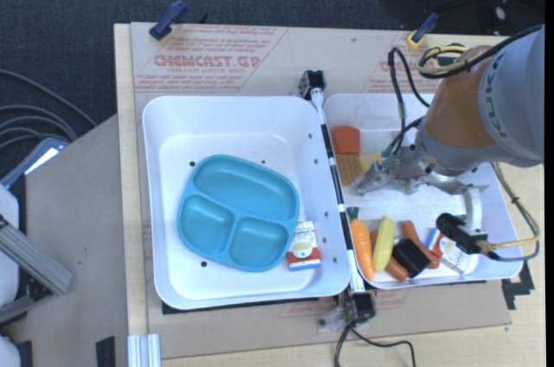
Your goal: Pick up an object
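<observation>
The arm enters from the right and hangs over the right bin (511, 263). The tool (378, 177) sits low at that bin's left wall, near the divider between the two bins. Whether the tool is open or closed cannot be determined, and no object is visibly held in it.

Candidate objects in the right bin:
- An orange block (346, 139) at the far left corner, just beyond the tool.
- A carrot (361, 249) along the near left wall.
- A yellow banana-shaped piece (383, 240) just beside the carrot.
- A black item (410, 257) and other small pieces crowded along the near edge.

The left bin (160, 209) carries a blue divided plate (238, 212) at its centre and a small carton (303, 246) touching the plate's near right corner.

Failure risks from this position:
1. Wall contact. The tool is close to the left wall and divider; a descent here may strike the rim rather than an object.
2. Crowding. The objects along the near edge touch or overlap, so a grasp there may catch two pieces or push them apart.
3. Cable snag. Loose cables run across the right bin beside the wrist and may drag objects.
4. Empty closure. The orange block lies tight in the corner, leaving little clearance on the wall side.
</observation>
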Robot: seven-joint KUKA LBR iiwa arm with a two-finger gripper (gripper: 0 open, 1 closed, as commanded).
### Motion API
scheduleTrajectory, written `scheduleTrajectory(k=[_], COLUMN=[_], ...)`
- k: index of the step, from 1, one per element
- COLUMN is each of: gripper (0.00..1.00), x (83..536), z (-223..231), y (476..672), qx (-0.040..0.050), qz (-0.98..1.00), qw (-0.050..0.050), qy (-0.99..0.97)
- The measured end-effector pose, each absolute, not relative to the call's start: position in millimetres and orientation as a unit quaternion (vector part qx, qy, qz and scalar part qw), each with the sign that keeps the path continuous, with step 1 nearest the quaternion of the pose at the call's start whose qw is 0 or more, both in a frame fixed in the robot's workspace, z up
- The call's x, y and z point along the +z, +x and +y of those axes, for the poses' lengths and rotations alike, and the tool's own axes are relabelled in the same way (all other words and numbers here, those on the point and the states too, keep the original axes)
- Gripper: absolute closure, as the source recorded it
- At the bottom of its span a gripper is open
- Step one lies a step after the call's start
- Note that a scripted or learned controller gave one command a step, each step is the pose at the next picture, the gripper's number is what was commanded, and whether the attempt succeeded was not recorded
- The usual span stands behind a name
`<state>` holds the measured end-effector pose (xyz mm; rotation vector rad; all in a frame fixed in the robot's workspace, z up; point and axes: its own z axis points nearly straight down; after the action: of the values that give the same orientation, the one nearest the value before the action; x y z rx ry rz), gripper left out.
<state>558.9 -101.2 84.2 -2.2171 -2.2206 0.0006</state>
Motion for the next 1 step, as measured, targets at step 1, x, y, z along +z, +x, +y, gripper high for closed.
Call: scheduleTrajectory(k=[1], gripper=[1.00], x=[94.2], z=[-102.2], y=[559.0], qx=[0.0004], qz=[-0.707], qw=[0.001], qy=[-0.707])
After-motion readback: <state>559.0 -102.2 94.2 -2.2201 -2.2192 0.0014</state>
